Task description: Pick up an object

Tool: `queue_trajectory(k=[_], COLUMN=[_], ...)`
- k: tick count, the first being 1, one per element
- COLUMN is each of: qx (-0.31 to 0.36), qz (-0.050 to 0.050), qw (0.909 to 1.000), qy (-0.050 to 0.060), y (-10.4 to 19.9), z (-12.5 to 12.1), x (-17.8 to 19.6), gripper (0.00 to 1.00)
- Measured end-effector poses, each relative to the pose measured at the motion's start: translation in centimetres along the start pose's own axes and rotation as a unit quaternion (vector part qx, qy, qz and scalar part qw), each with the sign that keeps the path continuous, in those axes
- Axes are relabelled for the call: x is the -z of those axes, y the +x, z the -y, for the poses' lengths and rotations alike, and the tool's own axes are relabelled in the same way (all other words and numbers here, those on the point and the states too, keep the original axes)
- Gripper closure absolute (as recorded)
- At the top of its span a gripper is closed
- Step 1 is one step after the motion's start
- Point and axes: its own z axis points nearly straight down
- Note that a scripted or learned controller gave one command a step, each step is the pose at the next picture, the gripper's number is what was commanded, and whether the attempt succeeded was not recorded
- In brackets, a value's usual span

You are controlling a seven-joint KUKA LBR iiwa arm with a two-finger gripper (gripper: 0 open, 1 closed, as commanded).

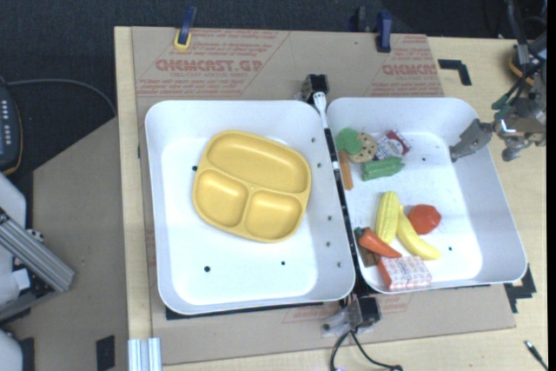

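The right bin (486, 187) holds several toy foods: a green leafy piece (350, 140), a cookie (366, 149), a red-and-white wrapper (396, 141), a green pickle (382, 168), a corn cob (387, 215), a red tomato (424, 218), a banana (419, 241), a carrot (377, 244) and a pink wafer block (406, 273). My gripper (480, 152) hangs over the bin's upper right rim, far from the food. Its grey fingers (466, 140) stand spread, open, with nothing between them.
The left bin (174, 256) holds a yellow divided plate (252, 185). A thin orange stick (347, 169) lies by the divider between the bins. Blue clamps (383, 30) grip the cardboard's far edge.
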Motion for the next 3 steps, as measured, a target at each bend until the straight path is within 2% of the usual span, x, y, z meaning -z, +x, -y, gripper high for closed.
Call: queue_trajectory(k=[1, 3], qx=[0.002, 0.001], qz=[0.001, 0.000], qw=[1.0000, 1.0000], qy=[-0.006, -0.003], y=[0.1, -1.1], z=[-0.2, -0.6], x=[0.7, -11.1], gripper=[0.00, 0.00])
